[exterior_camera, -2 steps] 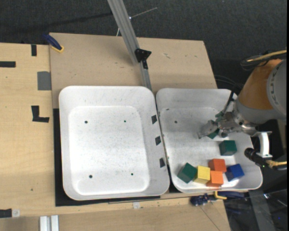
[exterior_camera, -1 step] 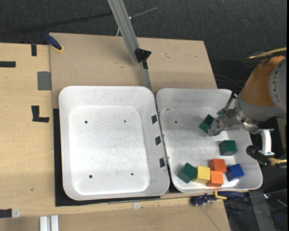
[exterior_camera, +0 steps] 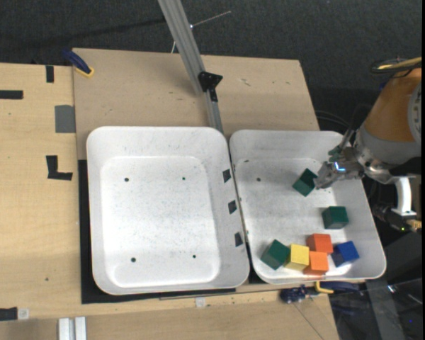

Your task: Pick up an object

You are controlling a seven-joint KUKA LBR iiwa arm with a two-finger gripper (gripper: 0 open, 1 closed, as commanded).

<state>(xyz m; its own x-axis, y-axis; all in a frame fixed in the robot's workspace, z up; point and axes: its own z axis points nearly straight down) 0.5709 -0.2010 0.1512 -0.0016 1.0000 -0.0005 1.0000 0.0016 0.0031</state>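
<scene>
I see my arm reaching in from the right, its orange band above the wrist, bent down over the right bin. The tool sits low near the bin's far right side, just beside a dark green cube that looks tilted; whether it touches the cube, or how the tool is set, I cannot tell. Another green cube lies apart, nearer me. At the near edge, green, yellow, orange and blue blocks cluster together. The left bin sits alongside on the worktop.

metal pole, blue clamp
</scene>
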